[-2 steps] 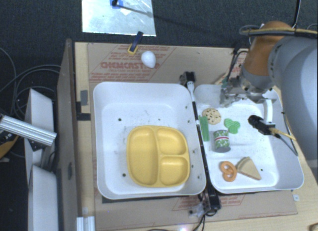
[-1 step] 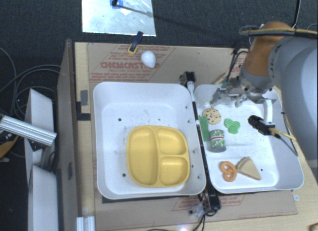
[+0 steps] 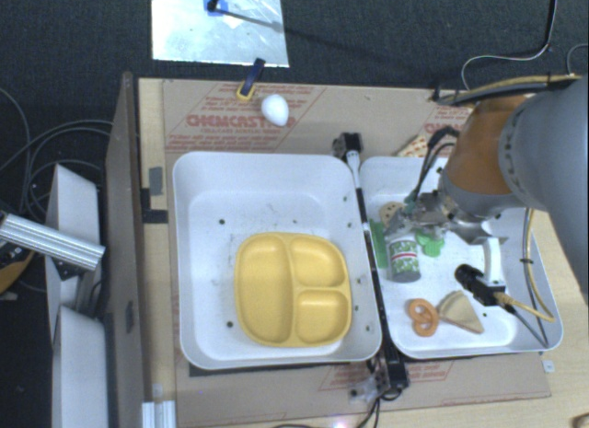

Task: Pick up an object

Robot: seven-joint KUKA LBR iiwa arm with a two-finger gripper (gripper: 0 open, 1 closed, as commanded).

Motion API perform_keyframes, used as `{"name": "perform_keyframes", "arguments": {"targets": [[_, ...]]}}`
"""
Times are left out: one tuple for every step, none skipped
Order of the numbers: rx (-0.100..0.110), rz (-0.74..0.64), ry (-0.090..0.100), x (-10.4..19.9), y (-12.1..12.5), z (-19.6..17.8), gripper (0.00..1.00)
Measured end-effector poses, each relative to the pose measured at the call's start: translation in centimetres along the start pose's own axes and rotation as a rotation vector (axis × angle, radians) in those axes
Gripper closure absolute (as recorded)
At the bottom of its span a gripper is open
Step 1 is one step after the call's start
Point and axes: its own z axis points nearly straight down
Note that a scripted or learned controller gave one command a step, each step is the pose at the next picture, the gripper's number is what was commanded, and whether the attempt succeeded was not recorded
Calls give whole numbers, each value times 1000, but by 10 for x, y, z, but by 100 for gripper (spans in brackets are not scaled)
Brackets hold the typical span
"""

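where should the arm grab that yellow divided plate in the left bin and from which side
Probably the raised outer rim of the yellow plate, from straight above, one finger inside a compartment and one outside. It lies flat on the left bin floor, so only the rim offers an edge.

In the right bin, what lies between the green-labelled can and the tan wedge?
In the camera view, a small orange pretzel lies on the bin floor between the can and the tan wedge, just left of the wedge.
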Motion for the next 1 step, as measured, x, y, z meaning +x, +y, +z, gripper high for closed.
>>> {"name": "perform_keyframes", "arguments": {"targets": [[0,-4,1,-2,63,1,0]]}}
